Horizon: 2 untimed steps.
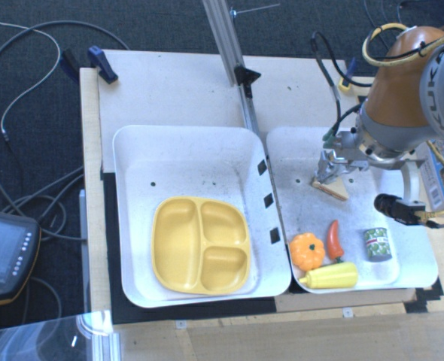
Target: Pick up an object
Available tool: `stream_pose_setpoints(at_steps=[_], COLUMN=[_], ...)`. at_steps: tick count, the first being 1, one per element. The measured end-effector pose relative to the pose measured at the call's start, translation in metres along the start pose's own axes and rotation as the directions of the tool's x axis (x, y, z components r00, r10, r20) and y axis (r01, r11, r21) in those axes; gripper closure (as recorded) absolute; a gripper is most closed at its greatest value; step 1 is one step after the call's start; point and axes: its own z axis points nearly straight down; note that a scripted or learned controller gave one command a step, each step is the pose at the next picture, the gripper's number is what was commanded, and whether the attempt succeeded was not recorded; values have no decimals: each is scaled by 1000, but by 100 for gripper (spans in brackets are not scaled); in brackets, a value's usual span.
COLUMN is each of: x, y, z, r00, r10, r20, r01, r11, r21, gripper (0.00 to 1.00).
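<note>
- Seen from above at a slant, two shallow white bins are set side by side on a pale bench [169, 89]; the left bin [132, 156] has smooth, rounded moulded walls, and the right bin [297, 145] is speckled with small dark marks.
- A yellow plastic tray [201, 244], glossy, round-cornered and divided into three compartments, is laid flat on the floor of the left bin.
- Along the near wall of the right bin, four small items are grouped: a ribbed orange toy pumpkin [307, 251], a slim red pepper [334, 239] just beside it, a smooth yellow corn-like piece [331, 276] lying in front of both, and a short green-labelled can [377, 244] set apart to the right.
- A tan wedge-shaped piece [332, 190], flat-sided like a slice of bread or wood, is seen lying in the middle of the right bin.
- The arm [402, 89], with its orange band and grey wrist, is reached in from the right, and its metallic gripper [329, 170] is lowered over the wedge, the fingertips at or just above the wedge's upper edge.
- Whether the fingers are spread or closed cannot be told, nor whether the wedge is pinched between them.
- A slanted metal pole [226, 32] is mounted at the far side of the bench.
</note>
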Motion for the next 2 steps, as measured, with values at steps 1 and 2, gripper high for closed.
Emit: stream_pose_setpoints(at_steps=[1,2], x=[-1,54], y=[5,-19], z=[-65,-66], r00=[1000,1000], r10=[0,-5], r20=[1,-4], r01=[0,5], r11=[1000,1000], r21=[-3,9], gripper=[100,100])
